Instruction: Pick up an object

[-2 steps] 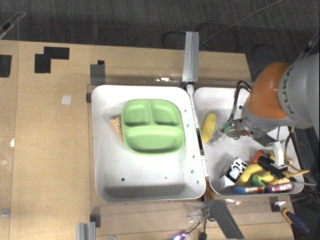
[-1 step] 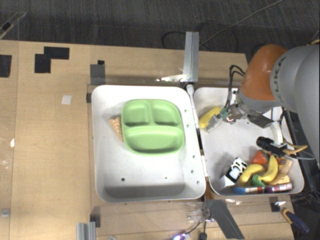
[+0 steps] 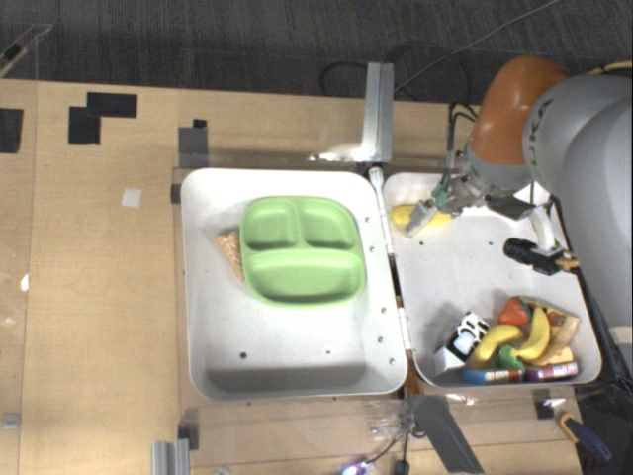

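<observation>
My gripper (image 3: 433, 208) is low in the far left corner of the right bin (image 3: 445, 295). It sits right against a small yellow object (image 3: 406, 216) by the bin's left wall. I cannot tell whether it has hold of that object. A pile lies in the bin's near right corner: a yellow banana (image 3: 535, 333), a red piece (image 3: 513, 312), a black-and-white item (image 3: 467, 335) and coloured markers (image 3: 519, 373).
The left bin (image 3: 287, 349) holds a green divided plate (image 3: 301, 248) with a tan item (image 3: 230, 252) poking out at its left edge. A metal post (image 3: 379, 107) stands behind the bins' divider. The grey arm (image 3: 584, 156) covers the right bin's far right side.
</observation>
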Robot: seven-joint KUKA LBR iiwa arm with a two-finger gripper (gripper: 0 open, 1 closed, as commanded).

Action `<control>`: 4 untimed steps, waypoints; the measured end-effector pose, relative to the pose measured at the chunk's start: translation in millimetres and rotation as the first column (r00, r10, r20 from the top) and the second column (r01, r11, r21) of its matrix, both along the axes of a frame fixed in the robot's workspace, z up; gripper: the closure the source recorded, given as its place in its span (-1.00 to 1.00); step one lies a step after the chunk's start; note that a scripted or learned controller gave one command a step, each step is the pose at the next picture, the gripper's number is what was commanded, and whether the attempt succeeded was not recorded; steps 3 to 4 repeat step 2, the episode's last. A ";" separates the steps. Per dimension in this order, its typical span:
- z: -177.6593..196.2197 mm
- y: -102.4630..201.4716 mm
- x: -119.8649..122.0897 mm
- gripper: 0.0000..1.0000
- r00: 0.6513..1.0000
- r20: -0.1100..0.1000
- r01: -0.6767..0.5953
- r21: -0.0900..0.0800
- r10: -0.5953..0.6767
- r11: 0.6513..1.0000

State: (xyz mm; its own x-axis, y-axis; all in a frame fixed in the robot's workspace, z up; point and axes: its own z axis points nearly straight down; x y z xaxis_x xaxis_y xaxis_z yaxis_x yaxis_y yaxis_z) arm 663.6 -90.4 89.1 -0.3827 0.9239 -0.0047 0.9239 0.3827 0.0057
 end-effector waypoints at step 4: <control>98.7 60.1 5.7 1.00 0.997 0.001 0.083 0.003 -0.083 0.997</control>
